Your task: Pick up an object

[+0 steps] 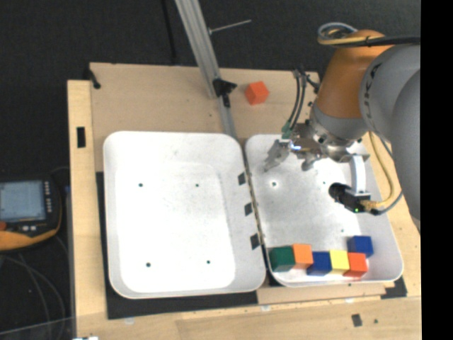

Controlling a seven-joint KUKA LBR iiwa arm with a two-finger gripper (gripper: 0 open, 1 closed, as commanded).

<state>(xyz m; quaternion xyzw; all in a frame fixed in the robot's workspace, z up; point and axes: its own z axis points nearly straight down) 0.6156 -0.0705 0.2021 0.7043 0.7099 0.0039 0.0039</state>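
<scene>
Six blocks sit along the near edge of the right bin (pixel 322 211): green (pixel 282 258), orange (pixel 303 253), blue (pixel 320 262), yellow (pixel 340 261), a second orange (pixel 357 263) and a second blue (pixel 361 244). The end effector (pixel 290 158) hangs over that bin's far end, well apart from them, fingers spread and holding nothing. Another orange block (pixel 256 93) lies on the counter (pixel 141 98) beyond the bins.

The gripper (pixel 290 156) hangs open over the right bin (pixel 304 211), above a row of blocks (pixel 322 259).
</scene>
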